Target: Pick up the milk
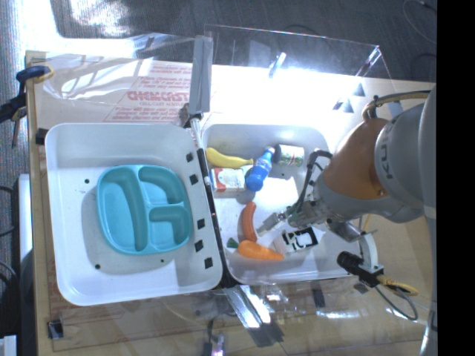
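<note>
the right bin [315, 136] is crowded. the milk [227, 179], a small boxy carton with red print, lies against its left wall, at about nine o'clock from the bin's middle. a curved yellow banana [226, 158] rests just above the carton, and a blue plastic bottle [258, 171] lies tilted right beside it at three o'clock, hemming it in. a can [289, 155] (pale label, lying on its side) sits past the bottle's cap. lower down, a reddish sausage-shaped piece [248, 222] stands above a glossy orange carrot [259, 251].

the gripper [286, 217] hovers at five o'clock from the milk, well apart from it; i cannot tell its opening, and nothing visible sits in it.

the left bin [67, 147] holds a smooth turquoise divided tray [145, 208].
</note>
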Robot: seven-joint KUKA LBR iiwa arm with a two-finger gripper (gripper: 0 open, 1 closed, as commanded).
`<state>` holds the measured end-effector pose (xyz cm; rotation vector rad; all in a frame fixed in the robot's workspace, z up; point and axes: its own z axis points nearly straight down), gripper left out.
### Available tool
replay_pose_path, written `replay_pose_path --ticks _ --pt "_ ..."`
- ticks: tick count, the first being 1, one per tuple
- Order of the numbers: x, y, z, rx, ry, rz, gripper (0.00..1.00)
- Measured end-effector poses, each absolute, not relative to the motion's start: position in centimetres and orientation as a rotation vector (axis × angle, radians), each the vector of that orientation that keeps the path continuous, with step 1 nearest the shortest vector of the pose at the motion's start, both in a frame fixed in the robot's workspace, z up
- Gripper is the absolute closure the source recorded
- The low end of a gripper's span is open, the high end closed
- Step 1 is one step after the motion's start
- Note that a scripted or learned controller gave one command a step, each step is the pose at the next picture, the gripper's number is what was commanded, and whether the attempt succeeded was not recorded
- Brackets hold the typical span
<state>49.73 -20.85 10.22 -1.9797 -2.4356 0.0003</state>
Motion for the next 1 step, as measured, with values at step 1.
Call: replay_pose_path --ticks 1 --pt "49.73 -20.85 10.22 -1.980 -2.436 0.000 0.00"
